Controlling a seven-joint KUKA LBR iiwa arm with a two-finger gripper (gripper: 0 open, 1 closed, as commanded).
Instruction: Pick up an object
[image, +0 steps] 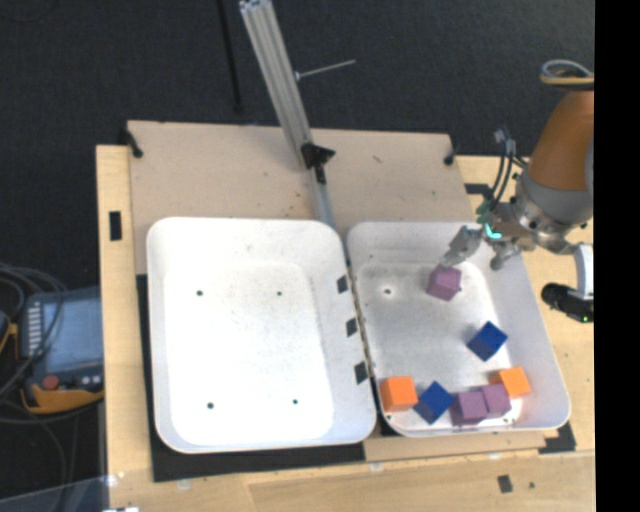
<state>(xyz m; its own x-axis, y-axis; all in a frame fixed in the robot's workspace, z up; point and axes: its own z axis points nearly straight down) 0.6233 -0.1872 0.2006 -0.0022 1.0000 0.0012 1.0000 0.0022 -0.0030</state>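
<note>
My gripper (480, 252) hangs over the far right part of the right bin (400, 330), open, with nothing between its fingers. A purple cube (444, 283) lies just below and left of the left finger (461, 246), apart from it. Further toward the front sits a blue cube (487, 341). Along the bin's front edge lie an orange cube (399, 392), a second blue cube (434, 401), two purple cubes (470, 407) (495, 400) and another orange cube (515, 381).
The left bin (240, 330) stands beside the right one. A slanted metal pole (285, 90) rises from behind the gap between the bins. A black device with cables (55, 345) sits off the bench's left edge.
</note>
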